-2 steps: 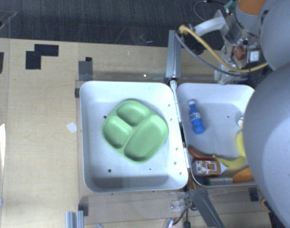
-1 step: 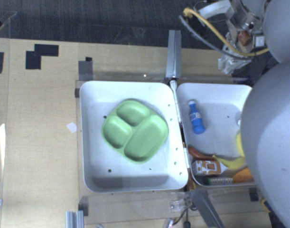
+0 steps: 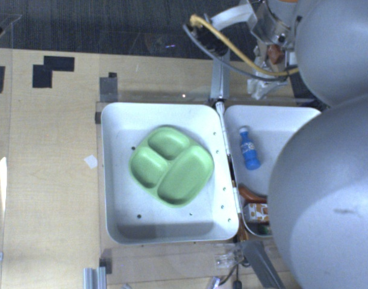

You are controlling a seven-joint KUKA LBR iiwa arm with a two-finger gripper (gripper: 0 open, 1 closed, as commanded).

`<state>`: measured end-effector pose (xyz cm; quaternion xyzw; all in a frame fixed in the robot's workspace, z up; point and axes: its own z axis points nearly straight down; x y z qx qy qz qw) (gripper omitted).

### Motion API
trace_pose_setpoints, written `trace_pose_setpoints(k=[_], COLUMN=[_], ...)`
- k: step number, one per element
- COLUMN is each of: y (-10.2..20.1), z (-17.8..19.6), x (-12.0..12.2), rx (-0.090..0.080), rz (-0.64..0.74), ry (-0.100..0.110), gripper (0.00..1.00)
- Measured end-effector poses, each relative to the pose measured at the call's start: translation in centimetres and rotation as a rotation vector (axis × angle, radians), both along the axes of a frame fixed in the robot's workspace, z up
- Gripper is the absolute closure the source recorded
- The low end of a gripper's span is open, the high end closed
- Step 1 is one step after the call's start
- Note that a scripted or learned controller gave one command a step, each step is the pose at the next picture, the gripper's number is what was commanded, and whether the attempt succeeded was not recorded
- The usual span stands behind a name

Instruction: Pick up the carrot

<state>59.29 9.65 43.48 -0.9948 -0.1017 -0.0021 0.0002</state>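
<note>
The arm (image 3: 334, 161) reaches in from the right and covers most of the right bin (image 3: 265, 116). Its wrist end sits at the top of the view, beyond the bins' far edge, with the gripper (image 3: 267, 71) among a yellow cable (image 3: 232, 44) and white brackets. From this angle it cannot be told whether the gripper is released or clenched. A small reddish patch shows close to it, too unclear to name.

The likeliest carrot (image 3: 252, 192) is an orange-brown end lying in the right bin, close to the bin's left wall and just beside a small carton (image 3: 256, 212); the arm hides the rest of it. A blue bottle (image 3: 249, 149) lies farther up the same bin, apart from it. The left bin (image 3: 111, 161) holds a green divided plate (image 3: 171, 164).

By the look of things the pick is not yet made: the gripper is well apart from the carrot and up off the bins. The next move calls for bringing the gripper back over the right bin's near-left corner, lining it across the carrot's narrow width, and coming down clear of the carton and the bin wall, which crowd it closely
</note>
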Motion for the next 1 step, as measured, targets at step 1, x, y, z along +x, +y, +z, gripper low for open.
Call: trace_pose_setpoints(k=[1], y=[-6.41], z=[-3.14], x=[6.48], rx=[-0.004], rz=[0.451], ry=[0.003], gripper=[1.0])
